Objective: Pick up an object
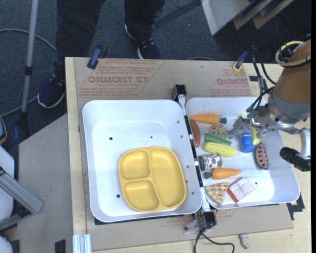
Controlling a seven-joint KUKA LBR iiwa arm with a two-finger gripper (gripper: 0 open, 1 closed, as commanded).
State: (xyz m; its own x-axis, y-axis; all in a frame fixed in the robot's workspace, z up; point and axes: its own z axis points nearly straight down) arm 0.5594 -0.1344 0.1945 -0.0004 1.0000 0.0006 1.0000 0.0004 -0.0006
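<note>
The bench point(148, 74) is covered by a brown board printed with red lettering, held at its far edge by two blue clamps point(95, 56) point(240, 61). Beyond it, dark carpeted floor point(89, 24) is seen, crossed by grey cables point(19, 39). A pale upright pole point(30, 44) is noted at the far left. A standing person's dark shoes point(143, 43) are observed near the bench's far edge. A light-coloured cabinet corner point(232, 12) is visible at the upper right.
</note>
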